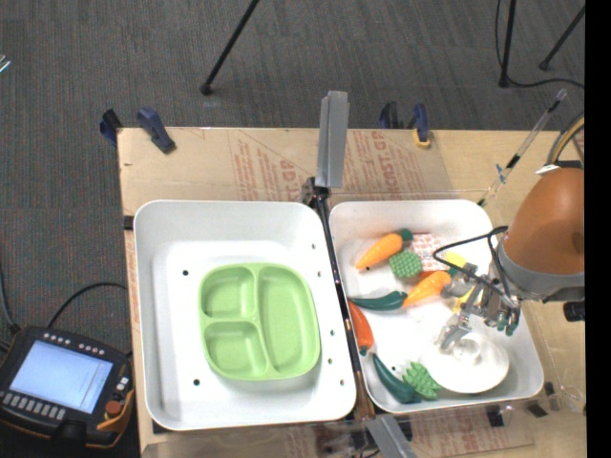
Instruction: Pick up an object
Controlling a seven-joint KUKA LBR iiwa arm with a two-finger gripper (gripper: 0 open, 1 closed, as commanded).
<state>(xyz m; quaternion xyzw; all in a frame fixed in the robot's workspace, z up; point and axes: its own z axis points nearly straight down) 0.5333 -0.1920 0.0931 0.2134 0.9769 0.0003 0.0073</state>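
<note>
teach pendant (65, 380) on grey carpet (115, 55); cardboard-topped bench (229, 165); gripper (458, 332) state unclear.

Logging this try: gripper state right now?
Gripper: cannot be told from this view. It hangs in the right bin, just above the white plate, with nothing visibly held.

place: robotics lab | evidence: clamped cardboard bench (239, 165), tripod legs (234, 36), teach pendant (62, 382), carpet
</note>
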